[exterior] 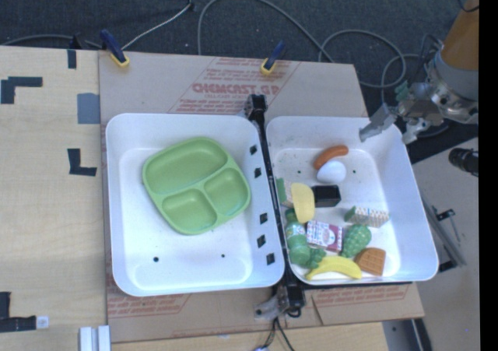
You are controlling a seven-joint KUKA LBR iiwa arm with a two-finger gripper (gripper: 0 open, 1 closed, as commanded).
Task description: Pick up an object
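Gripper point(391, 122): above the right bin's point(405, 186) upper right rim; its opening cannot be told, and no object is seen between its parts.
Objects: the toy pile lies down-left of it, the orange-white piece point(331, 163) nearest, the banana point(334, 267) farthest.
Hard to see: the small toys overlap.
Open room: the left bin point(124, 209) with the green plate point(196, 184), well apart.

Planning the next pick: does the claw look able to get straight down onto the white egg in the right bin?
Probably yes. The claw hovers over the right bin's far corner, and the white egg lies uncovered with only the orange piece touching it.
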